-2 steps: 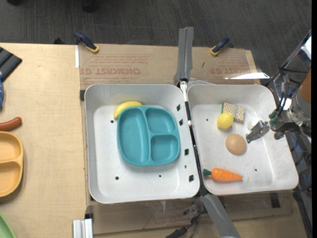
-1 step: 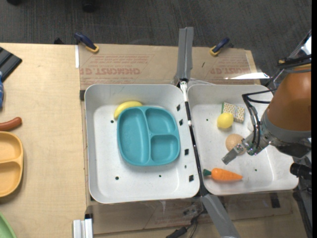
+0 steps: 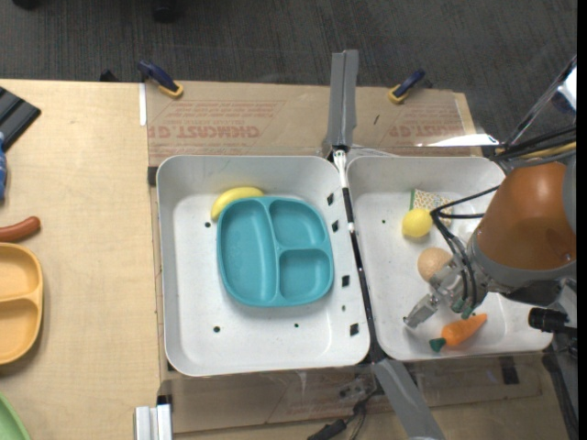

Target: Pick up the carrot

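Observation:
The carrot (image 3: 463, 329), orange with a green stub at its left end, lies near the front edge of the right bin (image 3: 390, 333). My gripper (image 3: 438, 314) hangs just above and left of it. The gripper is open: one grey finger (image 3: 418, 315) points down-left and the other sits close over the carrot's upper side. Nothing is held between them. The arm's orange band (image 3: 535, 218) covers the bin's right part.
A yellow lemon (image 3: 417, 223), a beige egg-shaped thing (image 3: 433, 264) and a patterned piece (image 3: 427, 199) lie behind the gripper in the right bin. The left bin (image 3: 183, 319) holds a teal divided plate (image 3: 275, 250) and a yellow fruit (image 3: 237, 196).

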Tool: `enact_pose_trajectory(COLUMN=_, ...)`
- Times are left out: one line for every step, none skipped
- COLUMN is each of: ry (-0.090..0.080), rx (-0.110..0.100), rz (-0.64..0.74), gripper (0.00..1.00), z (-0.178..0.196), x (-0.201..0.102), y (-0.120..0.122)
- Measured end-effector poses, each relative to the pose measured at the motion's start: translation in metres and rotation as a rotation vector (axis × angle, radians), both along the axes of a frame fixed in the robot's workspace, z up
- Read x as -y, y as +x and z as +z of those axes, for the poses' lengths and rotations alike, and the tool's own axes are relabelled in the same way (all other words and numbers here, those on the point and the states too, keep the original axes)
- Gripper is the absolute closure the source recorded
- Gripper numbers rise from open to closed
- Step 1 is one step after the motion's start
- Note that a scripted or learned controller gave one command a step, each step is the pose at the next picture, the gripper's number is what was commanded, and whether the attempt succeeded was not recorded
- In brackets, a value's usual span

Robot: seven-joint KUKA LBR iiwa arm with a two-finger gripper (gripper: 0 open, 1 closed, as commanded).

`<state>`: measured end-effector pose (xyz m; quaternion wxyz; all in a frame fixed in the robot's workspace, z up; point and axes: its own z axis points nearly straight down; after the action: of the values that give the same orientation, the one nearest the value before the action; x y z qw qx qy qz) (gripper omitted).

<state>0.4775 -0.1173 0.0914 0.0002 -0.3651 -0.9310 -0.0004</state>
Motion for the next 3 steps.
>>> enact_pose_trajectory(ry=-0.001, rx=0.004, rz=0.261, gripper=0.0, z=0.099, x=0.054, y=0.001)
enact_pose_trajectory(ry=0.0, rx=0.001, rz=0.256, gripper=0.0, z=0.0, x=0.015, y=0.001)
enact_pose_trajectory(ry=-0.001, rx=0.003, rz=0.477, gripper=0.0, z=0.011, x=0.089, y=0.001)
